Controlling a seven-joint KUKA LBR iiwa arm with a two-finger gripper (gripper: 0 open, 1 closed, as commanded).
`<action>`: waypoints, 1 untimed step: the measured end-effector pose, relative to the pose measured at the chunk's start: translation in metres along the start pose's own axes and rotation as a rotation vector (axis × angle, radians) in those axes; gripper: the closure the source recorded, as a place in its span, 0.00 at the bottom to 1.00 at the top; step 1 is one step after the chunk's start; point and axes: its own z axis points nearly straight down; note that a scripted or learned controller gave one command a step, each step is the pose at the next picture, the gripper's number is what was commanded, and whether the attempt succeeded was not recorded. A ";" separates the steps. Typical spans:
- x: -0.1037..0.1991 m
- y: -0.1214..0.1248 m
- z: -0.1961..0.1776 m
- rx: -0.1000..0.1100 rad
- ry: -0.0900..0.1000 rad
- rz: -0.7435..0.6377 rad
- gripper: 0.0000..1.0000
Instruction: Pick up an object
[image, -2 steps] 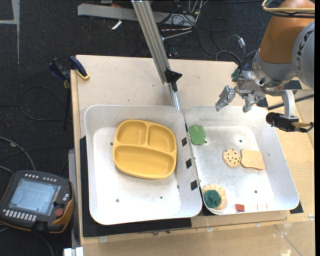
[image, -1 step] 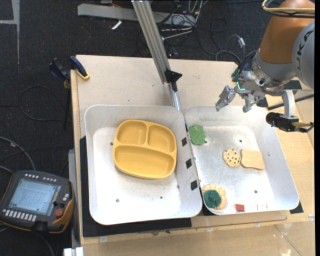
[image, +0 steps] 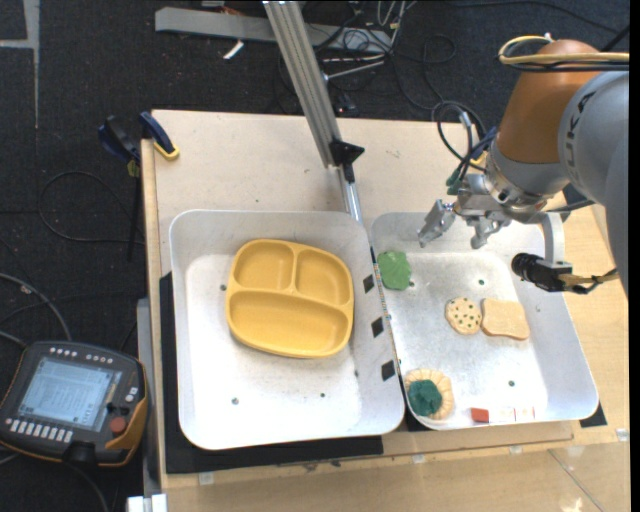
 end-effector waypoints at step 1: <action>0.000 0.004 0.063 0.000 0.000 0.000 0.00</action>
